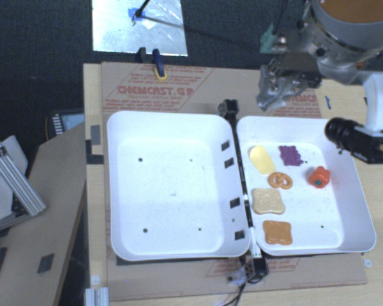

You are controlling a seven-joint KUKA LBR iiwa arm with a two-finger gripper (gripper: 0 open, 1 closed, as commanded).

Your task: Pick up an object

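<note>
1. Task objects: five small items lie in the right bin (360, 231), all loose on its floor; a yellow oblong piece (262, 159) sits toward the far left; a purple cluster (290, 155) lies just beside it to the right; an orange-red piece with a green tip (318, 177) rests nearer the right wall, apart from the others.
2. Below these, a pretzel-shaped item (281, 181) lies near the bin's middle; a pale bread-slice shape (268, 201) sits just beneath it; a darker orange toast-shaped piece (277, 233) lies closest to the near rim.
3. Gripper (272, 101): raised above the bench beyond the far rim of the right bin, clear of every item; nothing seen between its fingers; whether open or closed cannot be told.
4. Arm (351, 18): enters from the upper right; orange band visible at the top edge.
5. Left bin (115, 190): adjoins the right bin along a shared middle edge; both rest on a cardboard sheet (179, 85).
</note>
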